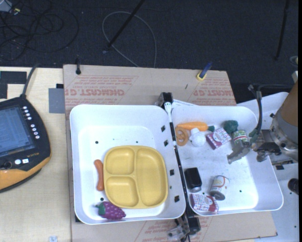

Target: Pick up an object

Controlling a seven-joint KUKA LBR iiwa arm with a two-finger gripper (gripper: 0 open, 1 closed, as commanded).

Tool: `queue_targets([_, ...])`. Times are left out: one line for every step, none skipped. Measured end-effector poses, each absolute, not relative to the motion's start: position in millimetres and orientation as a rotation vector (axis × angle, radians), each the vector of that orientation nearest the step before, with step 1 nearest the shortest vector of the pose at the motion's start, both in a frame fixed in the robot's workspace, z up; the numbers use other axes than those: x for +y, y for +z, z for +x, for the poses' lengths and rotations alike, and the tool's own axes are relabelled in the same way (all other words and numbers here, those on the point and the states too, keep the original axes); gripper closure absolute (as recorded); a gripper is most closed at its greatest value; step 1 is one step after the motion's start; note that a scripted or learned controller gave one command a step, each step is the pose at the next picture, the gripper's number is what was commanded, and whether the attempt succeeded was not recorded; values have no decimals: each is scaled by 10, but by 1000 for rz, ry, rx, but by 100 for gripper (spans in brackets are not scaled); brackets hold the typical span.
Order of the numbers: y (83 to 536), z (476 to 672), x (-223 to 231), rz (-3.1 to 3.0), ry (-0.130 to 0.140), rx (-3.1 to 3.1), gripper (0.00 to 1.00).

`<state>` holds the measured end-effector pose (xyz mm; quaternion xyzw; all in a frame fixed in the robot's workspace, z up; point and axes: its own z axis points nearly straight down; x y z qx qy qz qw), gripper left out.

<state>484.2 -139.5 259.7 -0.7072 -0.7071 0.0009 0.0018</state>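
Your jaws [240, 150] hover open w/ nothing gripped; green object [231, 125] just beyond. Pick not started, grasp + lift left.

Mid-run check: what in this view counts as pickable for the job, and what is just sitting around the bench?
Part of the job:
gripper, over the right bin
in that bin: carrot, white ball, black block, small can
left bin: yellow tray, sausage, grapes

Just lying about:
teach pendant
cardboard sheet
cables
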Motion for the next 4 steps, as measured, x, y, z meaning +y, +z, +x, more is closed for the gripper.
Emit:
queue_targets([1319, 5004, -1401, -2219, 3, -2216, 0])
queue_targets([1047, 4918, -1092, -2253, 2, -2222, 0])
queue_targets([876, 5844, -1645, -2220, 2, -2220, 0])
queue_targets([875, 6417, -1242, -2218, 1, -2222, 0])
